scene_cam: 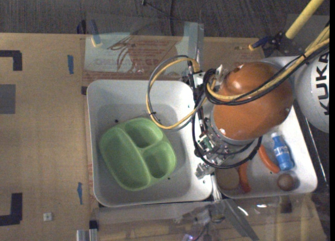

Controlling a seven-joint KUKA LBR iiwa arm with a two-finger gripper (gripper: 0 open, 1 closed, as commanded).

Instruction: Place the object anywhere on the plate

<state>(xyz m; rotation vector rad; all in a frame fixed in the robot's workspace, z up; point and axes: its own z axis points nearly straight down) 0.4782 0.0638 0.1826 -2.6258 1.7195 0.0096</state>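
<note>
From the overhead camera I see the arm (251, 101) hanging over the right bin (310, 178), its orange band covering most of that bin's far half. The claw (205, 168) sits low under the wrist, at the bin's wall next to the left bin (93, 130). It is tangled in cable shadow and partly hidden by the wrist, so I cannot tell whether it is spread or pressed together, and I see nothing gripped in it.

Taking the claw as my reference, the loose pieces all lie in the right bin. A tan round piece (227, 178) lies just beside the claw, on the side towards me and slightly right. An orange piece (244, 177) stands touching that tan one, a little further right. Further right again is a curved orange strip (268, 160), with a blue bottle (282, 152) just beside it, lying on its side. A brown ball (285, 182) rests well right of the claw, near the bin's front corner. I cannot say which of these is the one to be moved.

The green plate (137, 153), with three compartments, lies left of the claw in the left bin, apart from it
</note>
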